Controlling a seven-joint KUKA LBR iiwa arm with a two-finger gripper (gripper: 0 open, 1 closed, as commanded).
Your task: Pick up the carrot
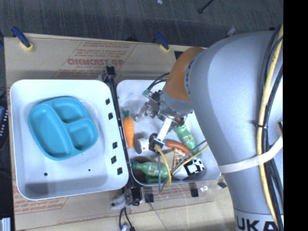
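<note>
The carrot (128, 132), orange with a green top, lies lengthwise against the left wall of the right bin (126, 90). My gripper (145, 110) hangs low over the upper middle of that bin, just up and to the right of the carrot's green end. There is a small gap between them, and nothing is seen held. The grey arm with its orange band (179, 81) covers the bin's right half.
A blue divided plate (62, 126) sits in the left bin (29, 182). Near the carrot lie a small white piece (143, 143), an orange sausage-like thing (176, 146), two green bottles (186, 137) (150, 169) and a black-and-white block (195, 167).
</note>
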